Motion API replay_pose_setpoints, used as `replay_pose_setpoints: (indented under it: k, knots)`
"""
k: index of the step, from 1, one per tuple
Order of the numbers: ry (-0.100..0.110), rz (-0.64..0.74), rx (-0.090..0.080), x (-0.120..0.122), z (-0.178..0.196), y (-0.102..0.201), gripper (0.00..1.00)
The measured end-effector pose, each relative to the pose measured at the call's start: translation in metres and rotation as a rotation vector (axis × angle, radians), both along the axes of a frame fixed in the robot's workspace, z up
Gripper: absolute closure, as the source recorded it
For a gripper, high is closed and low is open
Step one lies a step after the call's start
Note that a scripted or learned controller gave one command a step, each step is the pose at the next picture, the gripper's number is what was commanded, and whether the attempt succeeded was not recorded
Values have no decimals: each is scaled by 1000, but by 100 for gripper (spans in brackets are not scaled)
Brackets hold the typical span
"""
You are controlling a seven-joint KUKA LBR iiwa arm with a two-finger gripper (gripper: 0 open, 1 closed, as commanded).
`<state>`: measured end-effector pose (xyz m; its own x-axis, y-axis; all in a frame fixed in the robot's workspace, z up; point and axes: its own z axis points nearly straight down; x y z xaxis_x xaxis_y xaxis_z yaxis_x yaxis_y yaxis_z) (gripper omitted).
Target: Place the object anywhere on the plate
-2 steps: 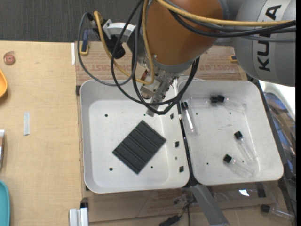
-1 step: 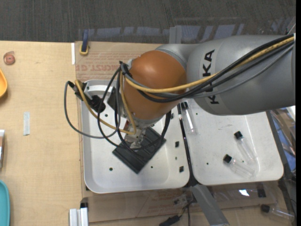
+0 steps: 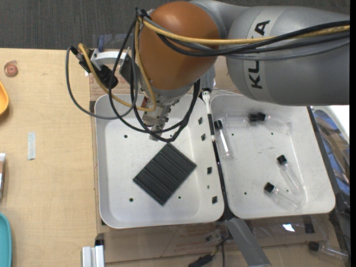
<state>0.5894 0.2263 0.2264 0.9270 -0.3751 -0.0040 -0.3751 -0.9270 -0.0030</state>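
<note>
A dark grey ribbed square plate (image 3: 165, 174) lies flat in the left bin (image 3: 111, 204), turned like a diamond. My gripper (image 3: 158, 125) hangs over the back half of that bin, just above and behind the plate's far corner, under the orange wrist band. Cables loop around it and hide much of it. I see nothing held in it. In the right bin (image 3: 317, 202) lie clear tubes with black caps: one (image 3: 222, 138) by the left wall, one (image 3: 290, 174) in the middle right, one (image 3: 278, 195) near the front. A small black piece (image 3: 256, 117) sits at the back.
The arm's grey body covers the back of the right bin. Black cables (image 3: 78, 93) loop out over the left bin's back left corner. On the wooden bench to the left are a small grey strip (image 3: 31, 146), an orange item (image 3: 3, 102) and a teal item (image 3: 4, 241).
</note>
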Motion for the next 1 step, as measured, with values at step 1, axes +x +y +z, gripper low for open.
replay_pose_setpoints:
  k: [1]
  knots:
    - [3,136,-2,-59,-41,-55,100]
